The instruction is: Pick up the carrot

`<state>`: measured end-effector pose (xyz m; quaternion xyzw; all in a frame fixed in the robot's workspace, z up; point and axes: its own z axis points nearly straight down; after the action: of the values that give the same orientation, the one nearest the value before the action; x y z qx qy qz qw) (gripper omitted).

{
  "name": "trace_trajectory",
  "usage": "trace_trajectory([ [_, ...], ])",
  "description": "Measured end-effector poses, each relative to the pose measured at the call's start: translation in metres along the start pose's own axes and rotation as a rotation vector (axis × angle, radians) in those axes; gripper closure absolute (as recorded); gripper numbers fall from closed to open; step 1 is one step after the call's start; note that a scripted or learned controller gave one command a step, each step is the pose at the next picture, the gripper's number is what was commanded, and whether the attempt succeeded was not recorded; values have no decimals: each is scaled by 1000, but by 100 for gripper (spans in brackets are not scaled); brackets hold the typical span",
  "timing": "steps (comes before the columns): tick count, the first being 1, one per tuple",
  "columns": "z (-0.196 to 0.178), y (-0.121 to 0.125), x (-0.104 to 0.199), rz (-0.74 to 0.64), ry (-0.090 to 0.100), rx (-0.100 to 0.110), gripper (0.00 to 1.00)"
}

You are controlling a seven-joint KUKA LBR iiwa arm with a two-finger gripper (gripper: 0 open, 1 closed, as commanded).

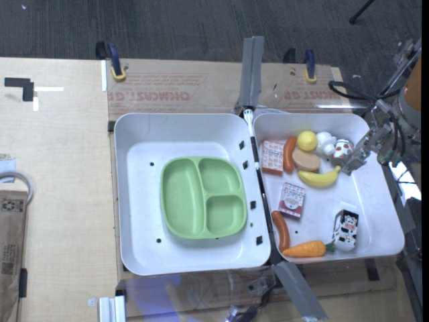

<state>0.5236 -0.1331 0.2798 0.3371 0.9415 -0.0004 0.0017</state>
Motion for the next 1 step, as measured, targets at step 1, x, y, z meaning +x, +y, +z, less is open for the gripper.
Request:
trace_trajectory([
  [1,-41,-28,-68,-291,-2,-1,100],
])
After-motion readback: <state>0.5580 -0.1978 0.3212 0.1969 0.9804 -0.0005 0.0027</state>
